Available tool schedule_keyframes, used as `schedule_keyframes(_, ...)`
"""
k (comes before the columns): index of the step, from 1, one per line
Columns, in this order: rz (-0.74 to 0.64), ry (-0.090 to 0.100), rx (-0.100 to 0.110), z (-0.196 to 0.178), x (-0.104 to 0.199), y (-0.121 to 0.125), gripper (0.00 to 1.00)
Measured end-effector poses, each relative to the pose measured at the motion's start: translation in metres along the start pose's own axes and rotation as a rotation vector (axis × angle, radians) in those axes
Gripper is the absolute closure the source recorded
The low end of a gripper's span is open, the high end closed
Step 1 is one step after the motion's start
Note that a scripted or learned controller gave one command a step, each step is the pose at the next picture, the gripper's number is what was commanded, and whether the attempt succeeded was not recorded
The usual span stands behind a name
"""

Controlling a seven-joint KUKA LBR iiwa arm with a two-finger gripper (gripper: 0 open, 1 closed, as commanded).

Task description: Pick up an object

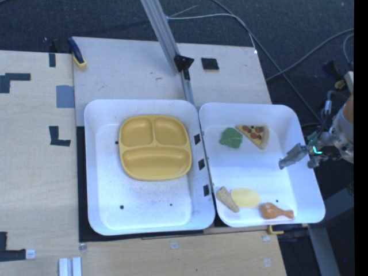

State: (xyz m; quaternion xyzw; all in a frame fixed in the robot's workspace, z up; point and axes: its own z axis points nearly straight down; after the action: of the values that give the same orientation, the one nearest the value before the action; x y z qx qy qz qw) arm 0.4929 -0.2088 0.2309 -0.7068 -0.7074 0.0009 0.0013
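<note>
Five toys in right bin (287,117): pizza slice (253,134), green leaf (231,138), yellow piece (245,198), drumstick (276,211), cone (227,199) | gripper (294,157) at bin's right wall, grip unreadable | pizza slice nearest, up-left of gripper | yellow divided plate (155,147) in left bin (103,171)

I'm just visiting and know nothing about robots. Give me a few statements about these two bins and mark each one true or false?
1. The yellow divided plate lies in the left bin. True.
2. The pizza slice sits on the yellow plate. False: it lies in the right bin, beside the green piece.
3. The hand is at the right bin's right side. True.
4. The hand holds the chicken drumstick. False: the drumstick lies on the bin floor near the front edge, apart from the hand.
5. The plate's compartments hold food. False: nothing lies on it.
</note>
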Motion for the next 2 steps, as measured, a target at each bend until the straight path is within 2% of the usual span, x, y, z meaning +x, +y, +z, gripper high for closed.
schedule_keyframes(1,0.0,0.0,-0.001,0.0,0.0,0.0,0.0)
schedule_keyframes(2,0.0,0.0,0.001,0.061,0.005,-0.003,0.0)
